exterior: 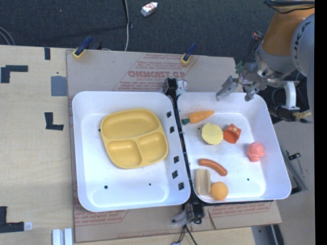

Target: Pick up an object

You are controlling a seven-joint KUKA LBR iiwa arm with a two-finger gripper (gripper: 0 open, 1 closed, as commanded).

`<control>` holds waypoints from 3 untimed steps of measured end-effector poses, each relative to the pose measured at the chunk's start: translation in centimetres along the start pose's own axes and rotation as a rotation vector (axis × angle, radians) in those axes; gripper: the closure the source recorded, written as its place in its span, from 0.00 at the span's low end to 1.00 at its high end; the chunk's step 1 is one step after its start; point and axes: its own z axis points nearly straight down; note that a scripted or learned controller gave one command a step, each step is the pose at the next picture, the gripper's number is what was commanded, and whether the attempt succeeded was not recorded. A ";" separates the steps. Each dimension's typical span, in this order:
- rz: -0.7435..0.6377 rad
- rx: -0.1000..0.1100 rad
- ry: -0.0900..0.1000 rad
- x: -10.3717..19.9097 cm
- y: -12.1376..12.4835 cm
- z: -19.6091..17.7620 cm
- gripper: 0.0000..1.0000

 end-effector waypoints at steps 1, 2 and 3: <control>-0.004 0.003 0.001 5.9 -0.6 14.3 0.00; 0.002 0.014 0.002 5.8 1.0 13.8 0.00; 0.002 0.009 -0.001 5.9 1.0 13.7 0.00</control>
